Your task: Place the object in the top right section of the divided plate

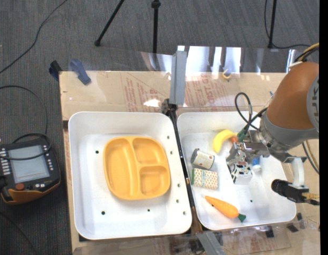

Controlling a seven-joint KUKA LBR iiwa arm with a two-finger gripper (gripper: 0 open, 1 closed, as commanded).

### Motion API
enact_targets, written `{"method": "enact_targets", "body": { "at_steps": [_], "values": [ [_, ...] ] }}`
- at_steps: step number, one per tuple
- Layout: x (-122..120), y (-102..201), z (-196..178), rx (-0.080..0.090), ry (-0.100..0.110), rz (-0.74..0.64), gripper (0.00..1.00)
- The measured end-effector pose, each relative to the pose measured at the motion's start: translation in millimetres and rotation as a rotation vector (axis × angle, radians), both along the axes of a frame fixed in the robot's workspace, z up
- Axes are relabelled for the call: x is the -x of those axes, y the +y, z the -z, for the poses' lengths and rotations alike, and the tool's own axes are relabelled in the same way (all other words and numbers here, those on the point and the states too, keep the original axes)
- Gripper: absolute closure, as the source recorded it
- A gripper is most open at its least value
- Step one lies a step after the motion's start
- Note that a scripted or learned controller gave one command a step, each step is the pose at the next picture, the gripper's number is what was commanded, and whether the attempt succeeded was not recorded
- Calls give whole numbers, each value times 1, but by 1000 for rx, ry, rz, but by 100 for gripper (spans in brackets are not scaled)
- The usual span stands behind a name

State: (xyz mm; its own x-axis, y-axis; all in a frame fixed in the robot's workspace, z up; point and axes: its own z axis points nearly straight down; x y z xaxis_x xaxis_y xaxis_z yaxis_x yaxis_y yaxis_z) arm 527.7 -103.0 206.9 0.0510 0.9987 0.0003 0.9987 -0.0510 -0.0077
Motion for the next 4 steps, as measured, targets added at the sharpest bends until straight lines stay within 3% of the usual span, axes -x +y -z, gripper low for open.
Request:
{"method": "enact_targets", "body": {
  "at_steps": [1,2,3,4],
  "values": [
    [29,51,22,-1,1,-49,100],
    [31,134,22,0,0,-33,100],
    [31,209,22,-1,0,-379,100],
    [-43,226,56,-1,-1,-487,100]
  ]
}}
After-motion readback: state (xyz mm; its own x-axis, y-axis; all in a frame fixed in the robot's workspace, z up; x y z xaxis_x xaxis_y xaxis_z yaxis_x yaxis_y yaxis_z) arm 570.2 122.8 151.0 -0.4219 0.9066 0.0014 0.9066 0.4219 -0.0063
